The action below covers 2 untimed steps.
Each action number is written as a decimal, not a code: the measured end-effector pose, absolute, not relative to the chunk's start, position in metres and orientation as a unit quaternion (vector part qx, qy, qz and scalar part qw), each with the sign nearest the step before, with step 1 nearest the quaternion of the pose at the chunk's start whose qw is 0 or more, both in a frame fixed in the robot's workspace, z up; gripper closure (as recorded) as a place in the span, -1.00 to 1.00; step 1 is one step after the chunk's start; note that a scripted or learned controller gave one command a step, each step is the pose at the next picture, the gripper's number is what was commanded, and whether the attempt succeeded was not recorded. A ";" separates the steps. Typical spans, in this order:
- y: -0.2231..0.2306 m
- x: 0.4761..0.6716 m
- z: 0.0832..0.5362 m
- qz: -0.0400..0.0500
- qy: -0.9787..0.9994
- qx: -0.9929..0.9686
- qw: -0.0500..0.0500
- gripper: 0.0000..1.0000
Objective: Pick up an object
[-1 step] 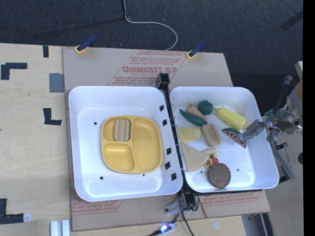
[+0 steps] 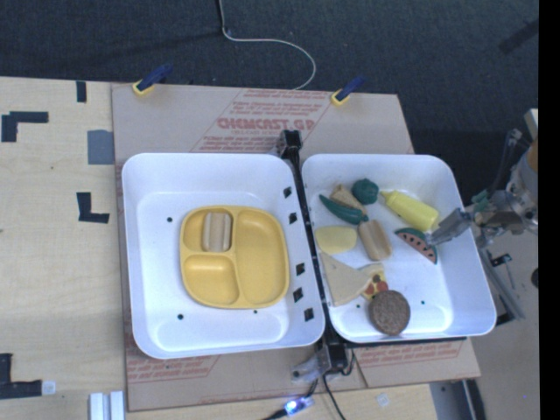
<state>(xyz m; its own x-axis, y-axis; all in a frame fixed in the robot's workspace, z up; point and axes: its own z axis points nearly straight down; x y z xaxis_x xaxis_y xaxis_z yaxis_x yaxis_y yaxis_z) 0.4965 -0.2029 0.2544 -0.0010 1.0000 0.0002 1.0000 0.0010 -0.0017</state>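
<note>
The right bin [image 2: 437, 175] holds several toy foods: a yellow corn-like piece [image 2: 409, 208], a dark green piece [image 2: 365, 191], a green pod [image 2: 341, 208], a watermelon slice [image 2: 418, 244], a pale yellow round piece [image 2: 336, 239], a tan stick [image 2: 374, 240], a beige wedge [image 2: 348, 280], a small pizza slice [image 2: 376, 284] and a brown disc [image 2: 389, 311]. My gripper [image 2: 453, 224] reaches in over the bin's right wall, just right of and above the watermelon slice. Nothing is visibly held.
The left bin [image 2: 149, 234] carries a yellow divided plate [image 2: 254, 274] with a tan block [image 2: 216, 229] in its upper left compartment. Both bins rest on a cardboard sheet [image 2: 262, 121] fixed with clamps. A cable [image 2: 262, 42] runs across the dark floor behind.
</note>
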 end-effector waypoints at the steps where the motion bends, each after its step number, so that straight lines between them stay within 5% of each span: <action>1: -0.206 0.491 0.209 0.002 -0.707 -0.707 0.003 -1.00; 2: -0.210 0.494 0.164 0.002 -0.708 -0.707 0.003 -1.00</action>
<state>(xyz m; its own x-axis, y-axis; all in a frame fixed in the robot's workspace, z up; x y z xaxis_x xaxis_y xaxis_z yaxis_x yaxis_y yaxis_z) 0.4935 -0.2099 0.1637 -0.0011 1.0000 0.0012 1.0000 0.0011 -0.0059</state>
